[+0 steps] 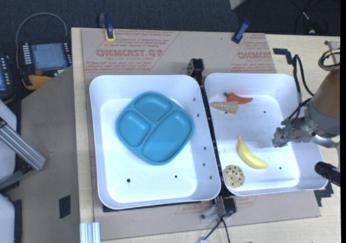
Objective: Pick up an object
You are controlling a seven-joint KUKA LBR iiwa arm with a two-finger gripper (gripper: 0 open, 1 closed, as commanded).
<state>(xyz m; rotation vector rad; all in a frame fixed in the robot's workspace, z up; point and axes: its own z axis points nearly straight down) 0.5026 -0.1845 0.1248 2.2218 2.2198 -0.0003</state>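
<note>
Worktop (81,128) with two white bins side by side. Left bin (108,182): a blue divided plate (155,127). Right bin (281,179): an orange carrot (239,97), a beige cone (225,107), a yellow banana (250,154) and a speckled cookie (233,175). The pincer (280,138) hangs low, near the banana's right side.

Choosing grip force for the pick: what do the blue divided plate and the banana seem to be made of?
The blue divided plate looks like moulded plastic: one even colour, rounded compartment ridges, soft matte sheen. The banana is probably a plastic or foam toy: flat uniform yellow, smooth skin, no spots. The view leaves that open.
</note>
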